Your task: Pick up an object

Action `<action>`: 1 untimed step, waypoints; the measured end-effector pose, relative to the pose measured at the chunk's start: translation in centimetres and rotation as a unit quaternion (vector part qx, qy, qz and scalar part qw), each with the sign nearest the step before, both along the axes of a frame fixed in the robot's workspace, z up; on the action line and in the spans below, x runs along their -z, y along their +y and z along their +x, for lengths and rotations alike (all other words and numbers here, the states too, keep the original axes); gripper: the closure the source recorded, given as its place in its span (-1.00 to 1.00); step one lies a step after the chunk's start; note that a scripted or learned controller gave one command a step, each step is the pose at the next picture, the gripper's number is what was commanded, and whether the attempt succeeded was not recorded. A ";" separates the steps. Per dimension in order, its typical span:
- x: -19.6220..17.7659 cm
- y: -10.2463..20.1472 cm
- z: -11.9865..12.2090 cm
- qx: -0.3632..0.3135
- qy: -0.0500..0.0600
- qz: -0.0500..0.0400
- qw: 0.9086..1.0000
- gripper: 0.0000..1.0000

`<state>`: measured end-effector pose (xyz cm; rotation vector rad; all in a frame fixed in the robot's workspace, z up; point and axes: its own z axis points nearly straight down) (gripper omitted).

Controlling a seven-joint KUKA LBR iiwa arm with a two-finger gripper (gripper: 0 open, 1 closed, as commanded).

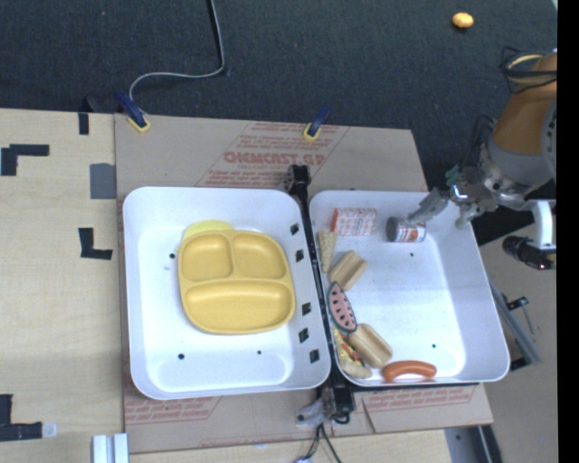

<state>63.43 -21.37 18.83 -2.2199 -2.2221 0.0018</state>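
The right bin (452, 298) holds several toy foods. A small can (407, 231) lies on its side near the back. A red and white box (353, 222) lies to the left of it. A tan bun (346, 269), a watermelon slice (341, 309), a hot dog in a bun (369, 343) and a red sausage (409, 370) lie along the left and front sides. My gripper (445, 204) hangs over the bin's back right corner. It is just right of the can and slanted toward it. Nothing shows held in it.
The left bin (149, 298) holds a yellow divided plate (237, 280). A black clamp (299, 179) sits where the bins meet at the back. The arm (523, 136) enters from the right. A small orange ball (462, 19) lies on the dark floor behind.
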 end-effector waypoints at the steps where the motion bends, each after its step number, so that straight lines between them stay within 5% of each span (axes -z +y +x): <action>1: 10.1 0.4 3.6 -0.001 -0.002 0.000 1.000 -1.00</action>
